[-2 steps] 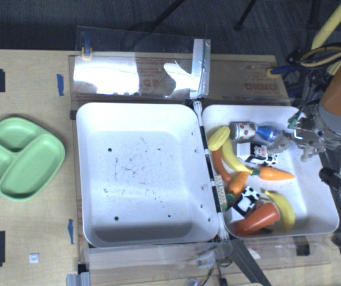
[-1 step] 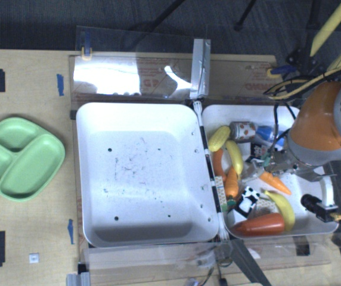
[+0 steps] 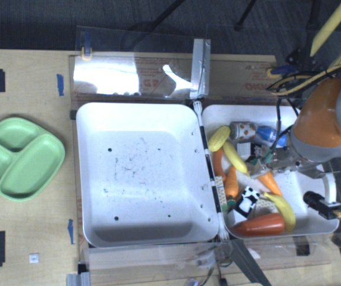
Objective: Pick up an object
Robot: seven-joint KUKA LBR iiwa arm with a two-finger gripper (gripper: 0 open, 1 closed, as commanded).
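Observation:
The right bin [image 3: 313, 222] holds a pile of toy food. A yellow lemon-like piece [image 3: 218, 137] and a yellow banana [image 3: 233, 158] lie at its left, with an orange carrot [image 3: 232, 182] below them. Another carrot [image 3: 270, 183], a second banana [image 3: 282, 208], a red sausage [image 3: 260, 224] and a black-and-white piece [image 3: 247, 201] lie toward the front. A small can [image 3: 242, 130] and a blue item [image 3: 267, 134] sit at the back. My gripper [image 3: 259, 158] hangs low over the middle of the pile, between the banana and the blue item. The orange-banded wrist [image 3: 319, 124] hides the bin's right side.
The left bin [image 3: 93, 121] is bare white with faint scuff marks. A green divided plate [image 3: 20, 157] rests on the bench at the far left. A clear panel [image 3: 135, 70] and a metal post [image 3: 200, 67] stand behind the bins. Cables [image 3: 301, 76] hang at the right.

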